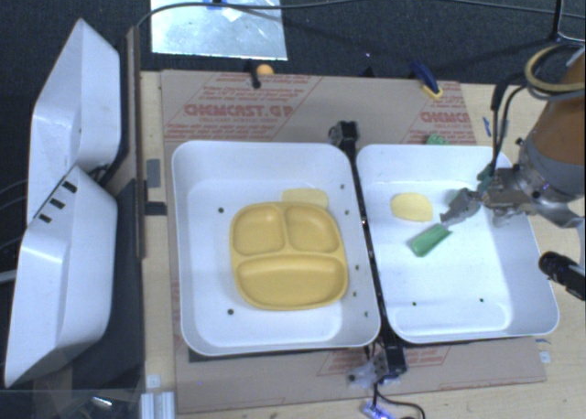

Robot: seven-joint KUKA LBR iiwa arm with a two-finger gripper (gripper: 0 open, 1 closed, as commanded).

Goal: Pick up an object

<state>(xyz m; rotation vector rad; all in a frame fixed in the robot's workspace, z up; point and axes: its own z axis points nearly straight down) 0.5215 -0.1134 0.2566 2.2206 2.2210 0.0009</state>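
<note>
Gripper (pixel 455 209) hangs low over the right bin (pixel 522 316), just beside the green block (pixel 428 241) (can't tell its state), presumably lining up 1 grab.

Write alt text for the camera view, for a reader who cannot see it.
A grey robot arm reaches in from the right, its gripper low over the right bin just above a green object, with a small yellow piece nearby. The left bin holds a yellow three-compartment tray and a pale yellow piece behind it.
</note>
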